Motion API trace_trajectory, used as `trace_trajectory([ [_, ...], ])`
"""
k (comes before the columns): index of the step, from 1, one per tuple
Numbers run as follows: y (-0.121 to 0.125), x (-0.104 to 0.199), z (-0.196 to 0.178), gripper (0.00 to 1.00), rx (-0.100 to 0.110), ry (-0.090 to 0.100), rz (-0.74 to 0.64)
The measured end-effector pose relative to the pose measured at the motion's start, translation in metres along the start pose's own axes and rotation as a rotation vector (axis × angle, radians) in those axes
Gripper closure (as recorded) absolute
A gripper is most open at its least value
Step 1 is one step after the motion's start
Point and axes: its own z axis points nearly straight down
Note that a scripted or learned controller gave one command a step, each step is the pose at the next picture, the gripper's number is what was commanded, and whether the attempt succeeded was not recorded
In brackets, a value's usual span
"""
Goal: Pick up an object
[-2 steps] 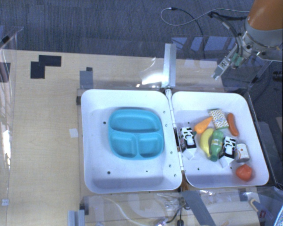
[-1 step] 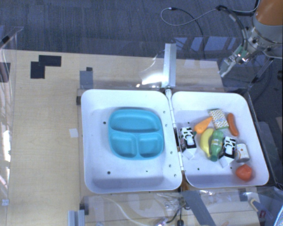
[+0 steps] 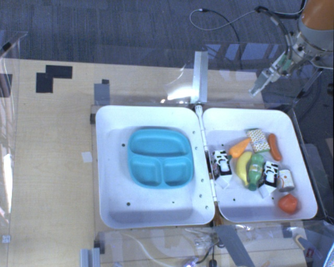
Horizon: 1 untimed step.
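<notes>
The grey arm with its orange band (image 3: 318,13) came in from the upper right corner, and its two-finger gripper (image 3: 259,86) hung above the bench, beyond the far edge of the right shallow white bin (image 3: 300,141), not over the objects. The fingers (image 3: 263,81) pointed down and to the left. I could not tell if the jaws were apart or together, because they looked like one pale narrow shape from this angle. Nothing was seen between them.

The things for picking all lay in the right bin, well apart from the gripper. Near the middle was a yellow banana-shaped toy (image 3: 242,167), and a green bottle-like object (image 3: 255,171) lay against its right side. An orange carrot-shaped toy (image 3: 239,148) was just above the banana, tilted. Beside it, toward the far wall, was a small pale checkered packet (image 3: 258,140), and next to that an orange-red sausage-shaped piece (image 3: 274,147). A black-and-white carton (image 3: 222,164) lay close to the divider between the bins. A second black-and-white carton (image 3: 270,174) was to the right of the green object, with a small can-like item (image 3: 285,180) touching it. A round red-orange ball-like fruit (image 3: 288,203) sat alone in the near right corner.

The left shallow white bin (image 3: 112,172) held a light blue plastic tray with three compartments (image 3: 159,157), lying flat near its centre.
</notes>
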Motion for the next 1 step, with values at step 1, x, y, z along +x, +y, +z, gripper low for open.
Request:
trace_trajectory([
  [1,0.0024,0.0002,-0.0132,1.0,-0.008,-0.007,-0.005],
])
